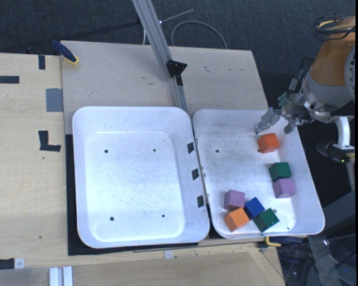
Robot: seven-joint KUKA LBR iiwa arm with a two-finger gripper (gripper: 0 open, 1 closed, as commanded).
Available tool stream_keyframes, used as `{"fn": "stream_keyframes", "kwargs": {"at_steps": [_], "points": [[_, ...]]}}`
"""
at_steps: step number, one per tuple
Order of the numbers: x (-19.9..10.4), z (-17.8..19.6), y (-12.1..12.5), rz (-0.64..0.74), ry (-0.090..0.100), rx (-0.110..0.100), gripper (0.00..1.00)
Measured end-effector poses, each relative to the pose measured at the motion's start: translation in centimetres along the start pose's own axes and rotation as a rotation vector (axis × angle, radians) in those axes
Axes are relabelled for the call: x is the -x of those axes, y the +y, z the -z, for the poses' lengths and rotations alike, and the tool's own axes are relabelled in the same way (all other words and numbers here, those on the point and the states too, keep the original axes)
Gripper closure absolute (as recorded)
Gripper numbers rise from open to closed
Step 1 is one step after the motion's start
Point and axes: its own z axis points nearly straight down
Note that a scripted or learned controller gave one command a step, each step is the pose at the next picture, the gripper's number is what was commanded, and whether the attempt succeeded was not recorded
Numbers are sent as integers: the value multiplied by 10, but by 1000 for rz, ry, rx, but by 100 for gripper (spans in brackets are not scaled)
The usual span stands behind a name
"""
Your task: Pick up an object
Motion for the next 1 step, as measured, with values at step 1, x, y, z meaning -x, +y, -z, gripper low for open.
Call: {"fn": "stream_keyframes", "kwargs": {"at_steps": [1], "points": [[0, 246, 8, 0, -2, 11, 0]]}}
